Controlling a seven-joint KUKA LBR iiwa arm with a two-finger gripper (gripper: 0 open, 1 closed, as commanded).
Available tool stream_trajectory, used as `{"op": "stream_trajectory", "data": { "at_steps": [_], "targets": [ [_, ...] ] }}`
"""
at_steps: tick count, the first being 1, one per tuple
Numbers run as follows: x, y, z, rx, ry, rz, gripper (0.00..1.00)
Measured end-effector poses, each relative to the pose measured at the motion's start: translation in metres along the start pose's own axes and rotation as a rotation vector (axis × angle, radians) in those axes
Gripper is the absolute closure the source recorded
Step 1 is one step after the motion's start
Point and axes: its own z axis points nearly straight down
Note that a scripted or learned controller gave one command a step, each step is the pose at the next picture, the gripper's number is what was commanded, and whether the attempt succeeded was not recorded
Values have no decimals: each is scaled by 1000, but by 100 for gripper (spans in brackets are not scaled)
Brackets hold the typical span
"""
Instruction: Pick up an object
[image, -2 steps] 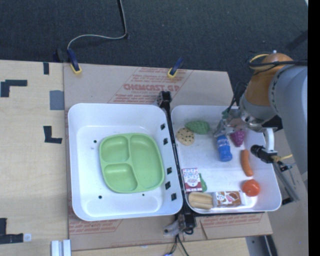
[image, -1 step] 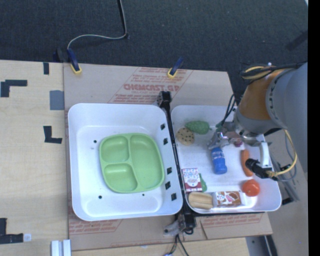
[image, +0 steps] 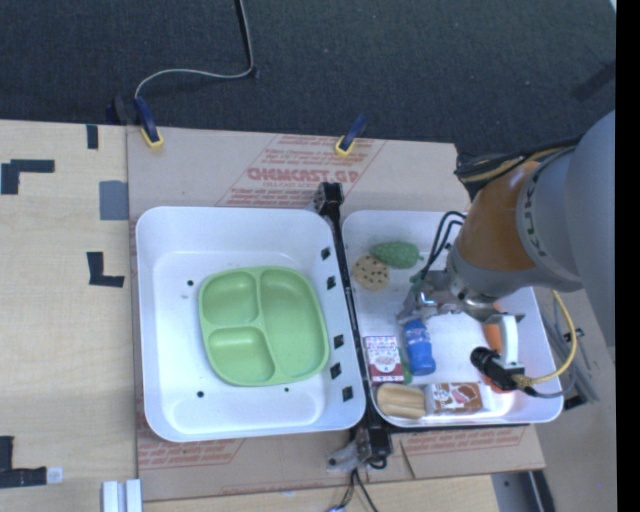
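My gripper (image: 421, 304) hangs over the middle of the right bin (image: 545, 408), with the grey and orange arm coming in from the right. Just below it lies a blue bottle (image: 418, 352) with its top end toward the gripper; whether they touch is unclear. A round speckled cookie (image: 371, 271) and a green lumpy object (image: 396, 254) sit at the bin's far left. A red and white packet (image: 384, 359), a tan bun (image: 401, 401) and a second packet (image: 459, 397) line the near side. An orange piece (image: 494, 331) shows beside the arm.
The left bin (image: 160, 240) holds a green divided plate (image: 264, 325). A black divider with clips (image: 343, 300) runs between the bins. A yellow cable (image: 565, 345) loops off the arm at the right bin's edge. Cardboard lies under both bins.
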Motion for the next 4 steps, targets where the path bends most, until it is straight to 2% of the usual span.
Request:
{"op": "stream_trajectory", "data": {
  "at_steps": [1,2,3,4],
  "targets": [
    [18,-47,-7,-51,-17,4,0],
    [13,36,0,-3,-2,0,0],
    [13,27,0,-3,-3,1,0],
    [15,-39,-2,-20,-4,0,0]
  ]
}}
